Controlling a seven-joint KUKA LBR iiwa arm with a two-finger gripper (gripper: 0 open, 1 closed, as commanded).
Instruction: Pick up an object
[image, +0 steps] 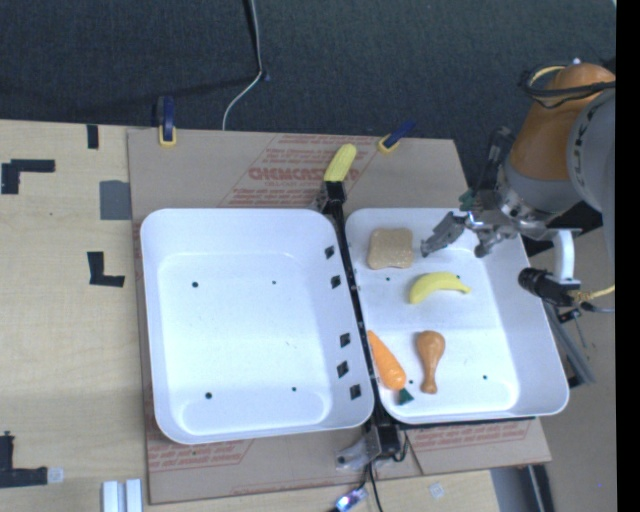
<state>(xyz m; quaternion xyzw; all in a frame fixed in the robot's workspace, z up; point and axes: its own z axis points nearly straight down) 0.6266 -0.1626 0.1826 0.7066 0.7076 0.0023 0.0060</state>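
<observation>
Yellow plastic banana (438, 288) lies ungrasped in the right white bin (520, 395), just below my gripper (463, 238), which hovers spread open, holding nothing.

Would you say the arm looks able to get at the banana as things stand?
Probably yes. The end effector hangs over the right bin, just above the banana, which lies apart from the bread and drumstick.

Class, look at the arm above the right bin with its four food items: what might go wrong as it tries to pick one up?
1. The yellow plastic banana is curved and smooth, so it may slip out.
2. The tan bread slice lies flat, with little edge to grasp.
3. The orange carrot hugs the bin's left wall, so the gripper might strike the wall.
</observation>
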